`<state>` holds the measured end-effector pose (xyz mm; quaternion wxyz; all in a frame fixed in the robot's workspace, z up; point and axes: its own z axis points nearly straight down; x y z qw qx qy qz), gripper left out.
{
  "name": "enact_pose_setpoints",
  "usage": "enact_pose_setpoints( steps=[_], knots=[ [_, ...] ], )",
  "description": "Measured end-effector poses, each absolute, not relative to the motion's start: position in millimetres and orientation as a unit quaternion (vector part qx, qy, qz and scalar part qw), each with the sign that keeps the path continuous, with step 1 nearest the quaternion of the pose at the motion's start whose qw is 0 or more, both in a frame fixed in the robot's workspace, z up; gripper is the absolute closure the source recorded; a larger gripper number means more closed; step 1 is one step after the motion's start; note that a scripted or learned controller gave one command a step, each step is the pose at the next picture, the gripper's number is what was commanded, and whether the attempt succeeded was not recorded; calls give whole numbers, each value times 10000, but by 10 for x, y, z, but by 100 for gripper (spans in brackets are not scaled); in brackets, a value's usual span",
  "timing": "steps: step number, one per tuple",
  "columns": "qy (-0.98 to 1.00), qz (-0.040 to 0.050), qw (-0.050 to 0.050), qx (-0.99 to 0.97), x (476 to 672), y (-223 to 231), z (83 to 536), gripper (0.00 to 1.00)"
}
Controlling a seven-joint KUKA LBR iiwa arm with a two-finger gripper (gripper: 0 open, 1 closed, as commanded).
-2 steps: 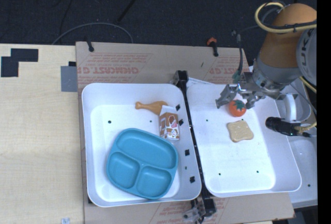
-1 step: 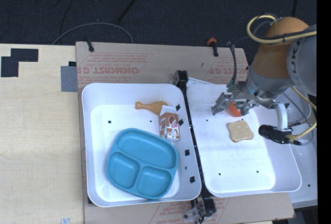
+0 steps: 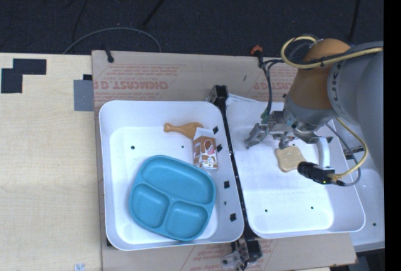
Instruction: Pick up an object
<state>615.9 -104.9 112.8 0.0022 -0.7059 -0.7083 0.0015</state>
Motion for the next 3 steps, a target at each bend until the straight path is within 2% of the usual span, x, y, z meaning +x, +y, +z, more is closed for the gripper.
enact_pose_setpoints(
  steps=[1,2,3],
  knots=[
    [-7066,16,21,-7076,6156,-1066,1247,100],
    [-7055,2,4,-7087,6055,-1077,1739,100],
    [-7072,-8,-11,-7070,6061,-1091,2269,100]
  ],
)
